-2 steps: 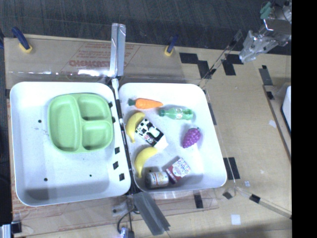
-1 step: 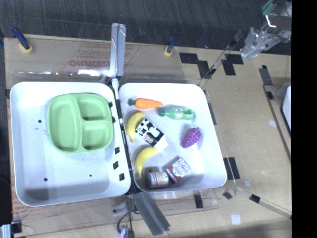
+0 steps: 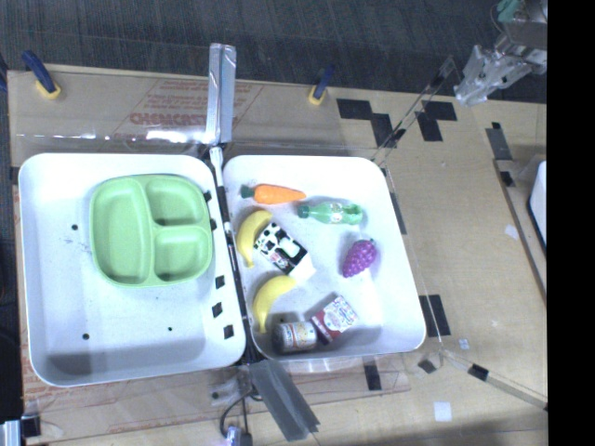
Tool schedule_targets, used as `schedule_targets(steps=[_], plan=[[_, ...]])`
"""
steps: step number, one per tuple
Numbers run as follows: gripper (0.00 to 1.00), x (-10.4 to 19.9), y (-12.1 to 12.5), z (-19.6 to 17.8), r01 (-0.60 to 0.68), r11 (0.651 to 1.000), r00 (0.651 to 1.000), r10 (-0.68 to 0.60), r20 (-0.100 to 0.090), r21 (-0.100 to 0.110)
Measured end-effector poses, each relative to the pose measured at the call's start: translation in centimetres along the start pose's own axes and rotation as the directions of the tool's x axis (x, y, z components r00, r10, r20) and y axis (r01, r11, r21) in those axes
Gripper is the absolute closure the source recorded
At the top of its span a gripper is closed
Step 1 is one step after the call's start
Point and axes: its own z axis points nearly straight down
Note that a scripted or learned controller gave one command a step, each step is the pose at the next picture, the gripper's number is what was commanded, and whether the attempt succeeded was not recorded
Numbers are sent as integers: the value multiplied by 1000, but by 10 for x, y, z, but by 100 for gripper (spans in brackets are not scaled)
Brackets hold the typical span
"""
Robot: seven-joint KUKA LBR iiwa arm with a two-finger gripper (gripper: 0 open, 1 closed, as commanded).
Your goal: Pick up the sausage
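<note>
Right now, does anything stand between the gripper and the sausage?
Nothing covers it. The sausage, seemingly the brown can, lies at the right bin's near wall, its top exposed. A banana and a red-white packet crowd its sides. The gripper hangs beyond the bin's far right corner.

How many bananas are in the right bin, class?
2. One banana lies near the bin's left wall, below the carrot; the other banana lies lower, just above the can.
</note>
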Motion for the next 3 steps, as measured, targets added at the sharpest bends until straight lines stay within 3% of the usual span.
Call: schedule_targets(steps=[3], plan=[[100,5,3,-31,20,1000,1000,-20,4,0]])
